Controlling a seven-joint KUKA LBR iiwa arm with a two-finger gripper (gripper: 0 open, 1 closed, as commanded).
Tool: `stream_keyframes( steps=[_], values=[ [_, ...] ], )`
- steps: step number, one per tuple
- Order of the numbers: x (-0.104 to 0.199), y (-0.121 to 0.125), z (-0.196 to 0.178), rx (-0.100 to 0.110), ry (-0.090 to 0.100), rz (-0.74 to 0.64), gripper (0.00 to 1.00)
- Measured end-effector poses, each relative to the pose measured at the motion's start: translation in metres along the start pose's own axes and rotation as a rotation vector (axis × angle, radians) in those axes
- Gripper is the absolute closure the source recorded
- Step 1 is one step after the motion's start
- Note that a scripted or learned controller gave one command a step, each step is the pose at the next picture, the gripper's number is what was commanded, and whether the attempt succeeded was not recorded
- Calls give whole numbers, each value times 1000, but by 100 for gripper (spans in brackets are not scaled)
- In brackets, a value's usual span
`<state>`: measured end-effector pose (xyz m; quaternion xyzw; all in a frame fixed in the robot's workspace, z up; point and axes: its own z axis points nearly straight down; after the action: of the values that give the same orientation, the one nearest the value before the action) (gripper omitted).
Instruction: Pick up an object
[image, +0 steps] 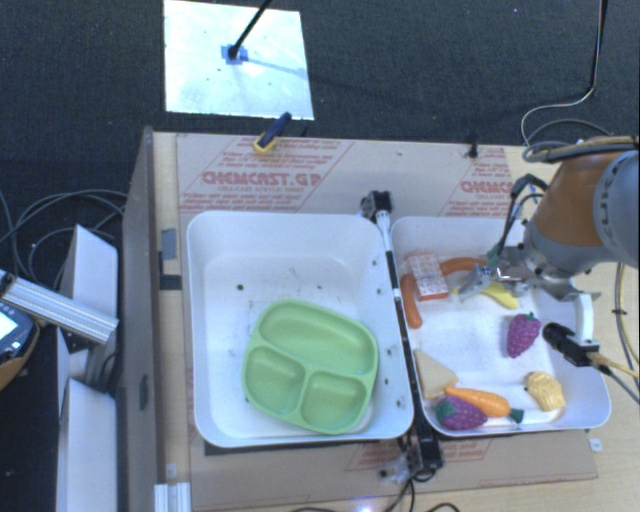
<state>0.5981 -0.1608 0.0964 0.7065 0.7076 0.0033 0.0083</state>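
A grey robot arm reaches from three o'clock into the right bin, its gripper low over a yellow banana at the bin's twelve o'clock, likely for grasping; finger state cannot be told.

Grey arm, orange wrist band; dark looping cables

Even overhead light, soft shadows, mild glare on white bins, slightly soft.
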Motion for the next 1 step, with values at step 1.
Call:
stream_keyframes(
  steps=[1],
  values=[
    [-25, 26, 12, 14, 6, 0, 0]
  ],
)
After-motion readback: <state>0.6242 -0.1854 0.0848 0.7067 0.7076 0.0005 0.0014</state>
